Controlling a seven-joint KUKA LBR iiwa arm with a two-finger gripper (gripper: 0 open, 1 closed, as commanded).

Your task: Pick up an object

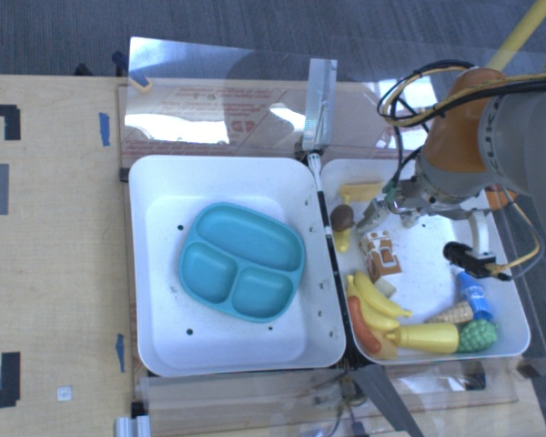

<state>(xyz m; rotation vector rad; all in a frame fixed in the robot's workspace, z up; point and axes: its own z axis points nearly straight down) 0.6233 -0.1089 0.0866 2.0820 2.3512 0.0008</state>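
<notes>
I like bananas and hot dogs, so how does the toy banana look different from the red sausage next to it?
The banana is yellow; the sausage is orange-red. The banana lies nearer the bin's middle, while the sausage lies against the right bin's left wall. The banana shows several lobes, like a bunch; the sausage is one smooth piece. Both are long, curved toy foods lying flat side by side.

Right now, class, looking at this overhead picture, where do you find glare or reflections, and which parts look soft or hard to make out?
Camera view: bright reflections streak the clear panel behind the bins; the left bin is evenly lit, and the blue divided tray is crisp; the gripper over the right bin looks soft, its fingers too indistinct to read.
</notes>
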